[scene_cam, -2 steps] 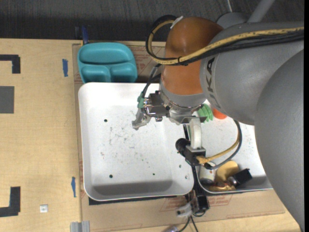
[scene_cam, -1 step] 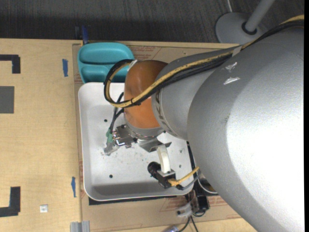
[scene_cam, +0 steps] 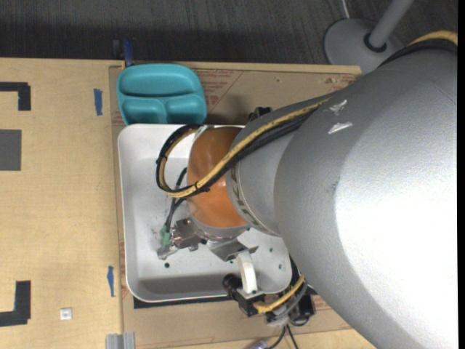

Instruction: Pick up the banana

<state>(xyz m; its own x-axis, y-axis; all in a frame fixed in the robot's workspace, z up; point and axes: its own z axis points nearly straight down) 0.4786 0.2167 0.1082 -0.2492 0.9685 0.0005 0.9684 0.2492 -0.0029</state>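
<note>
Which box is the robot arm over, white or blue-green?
The white bin; the arm hangs above it. The teal tray sits beside it.

A grey arm (scene_cam: 349,195) covers most of the white bin (scene_cam: 138,195) from the right, blocking its middle. Bare floor lies along the bin's left side. A teal tray (scene_cam: 161,93) stands against its far rim

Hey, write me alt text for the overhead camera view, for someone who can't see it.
A large grey robot arm with an orange band reaches from the right over a shallow white bin, covering most of it. A teal moulded tray sits just beyond the bin's far edge on the tan bench. No banana can be made out.
</note>
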